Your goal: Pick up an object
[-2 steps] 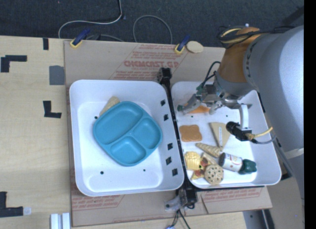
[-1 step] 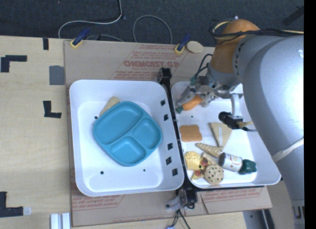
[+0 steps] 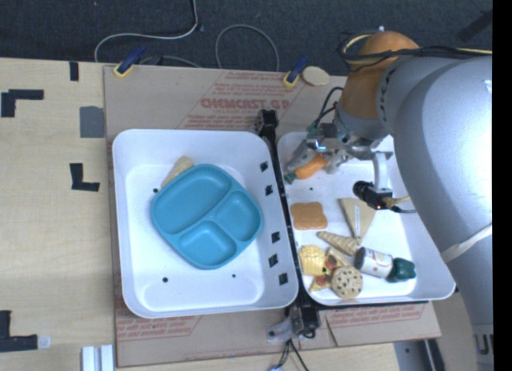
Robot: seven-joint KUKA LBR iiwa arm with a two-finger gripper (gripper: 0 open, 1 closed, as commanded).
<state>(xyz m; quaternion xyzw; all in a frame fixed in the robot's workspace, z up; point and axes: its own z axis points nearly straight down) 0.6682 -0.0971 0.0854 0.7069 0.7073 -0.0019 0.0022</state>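
Two shallow white bins sit side by side on a cardboard sheet [image 3: 240, 101] laid over the wooden worktop [image 3: 48, 225].

Left bin [image 3: 136, 281]: one blue divided plate [image 3: 206, 215] with three compartments, lying tilted toward the bin's centre. A pale tan item [image 3: 178, 171] shows partly from under the plate's upper left edge; its kind cannot be told.

Right bin [image 3: 424, 269]: assorted toy food pieces. An orange carrot-like piece [image 3: 307, 169] lies near the bin's upper left corner. A square tan cracker or toast slice [image 3: 309, 216] lies below it. A pale wedge-shaped piece [image 3: 354, 212] lies to the right of the toast. A waffle cone [image 3: 339, 241] lies just below these. A small bottle with a red and white label and green cap [image 3: 382, 265] lies toward the lower right. A round speckled cookie [image 3: 346, 282] and a yellow and red piece [image 3: 314, 262] lie near the lower left corner, close together.

Arm: one grey arm [image 3: 448, 137] with an orange band [image 3: 372, 73] reaches in from the right over the right bin. The end effector [image 3: 314, 156] hangs at the bin's upper left corner, directly at the orange carrot-like piece. The fingers are metallic and partly blurred; whether they are spread or closed, or grip the carrot-like piece, cannot be told.

Other: white cables [image 3: 192, 17] loop on the dark floor beyond the worktop.
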